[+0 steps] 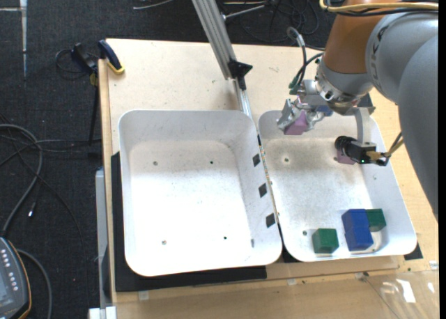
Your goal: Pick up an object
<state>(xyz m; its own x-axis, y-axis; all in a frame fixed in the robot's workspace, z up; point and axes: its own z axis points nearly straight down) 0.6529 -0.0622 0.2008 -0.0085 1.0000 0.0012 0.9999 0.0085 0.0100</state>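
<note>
the left white bin sits on the worktop toward its left edge, touching the right white bin along a shared rim with black clips. a slanted metal rail crosses the far edge. above the right bin's far left corner hangs the gripper, its fingers closed on a small purple block, lifted off the bin floor. near the right bin's front edge lie a green block, a blue block beside it, and another green block touching the blue one.
</note>
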